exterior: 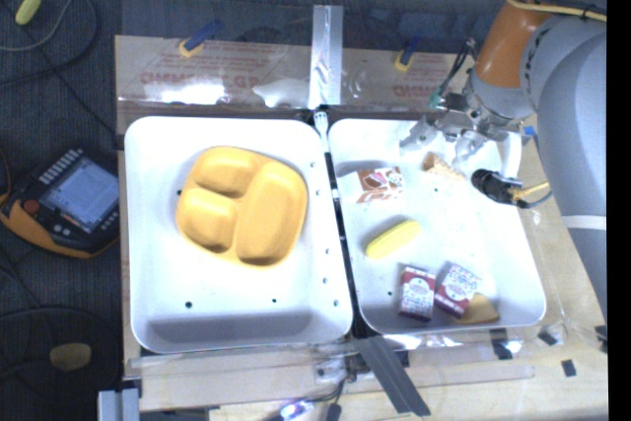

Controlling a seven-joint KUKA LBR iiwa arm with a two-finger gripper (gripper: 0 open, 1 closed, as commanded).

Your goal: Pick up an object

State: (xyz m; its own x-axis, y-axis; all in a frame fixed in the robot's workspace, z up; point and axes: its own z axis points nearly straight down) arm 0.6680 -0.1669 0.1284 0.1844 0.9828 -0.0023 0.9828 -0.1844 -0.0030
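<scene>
Overhead, the gripper (444, 139) hangs at the right bin's (523, 242) far edge, fingers spread and grasping nothing, just above a small tan object (437, 164). A yellow capsule-shaped piece (391, 238) lies mid-bin (two red-and-white packets (436, 289) sit by the near edge).

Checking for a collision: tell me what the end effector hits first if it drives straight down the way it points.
Likely the small tan object lying just below the end effector, near the back of the right bin. Depth is unclear from this slanted view, so it could instead meet the bare bin floor beside it.
</scene>
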